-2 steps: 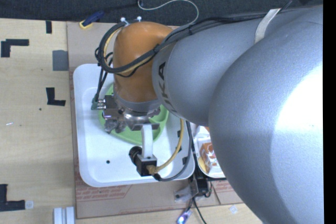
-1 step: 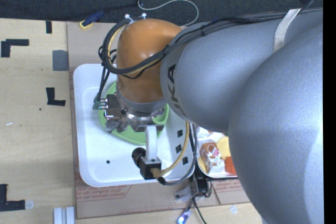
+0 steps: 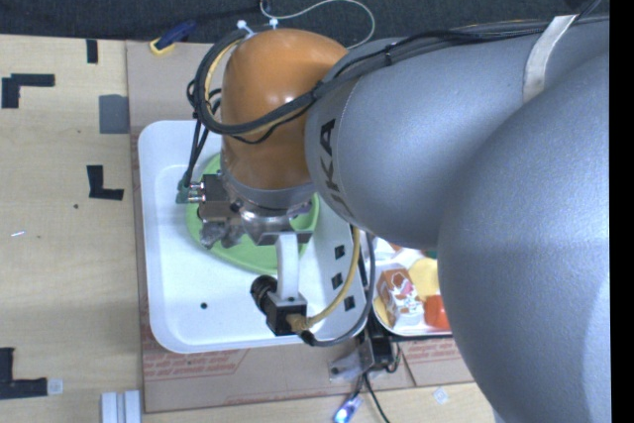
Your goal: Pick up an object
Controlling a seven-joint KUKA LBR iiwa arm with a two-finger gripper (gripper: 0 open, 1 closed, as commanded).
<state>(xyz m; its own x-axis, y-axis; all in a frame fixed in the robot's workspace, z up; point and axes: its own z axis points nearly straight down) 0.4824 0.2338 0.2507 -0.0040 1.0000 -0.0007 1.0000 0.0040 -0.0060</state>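
Currently, end effector (image 3: 238,225): low in the left bin (image 3: 158,213), directly above the green dish (image 3: 248,256). The orange wrist band (image 3: 272,104) covers its tip, so how far open it is, or whether it has hold of anything, cannot be told.
Green dish: flat on the bin floor toward the far right part, mostly under the wrist. Likely the target, since the wrist is centred on it.
Why this pose: a straight-down approach suits a low, flat thing with a thin rim.
Left bin room: near and left floor is plain white, open for a sideways shift; the walls are shallow.
Tight side: the dish's right edge seems near the bin's right wall, so there is little clearance there.
Right bin: a printed packet (image 3: 401,297) and a yellow piece (image 3: 424,274) sit close together, apart from the dish.
Tabletop (image 3: 59,263): open to the left of the bins.
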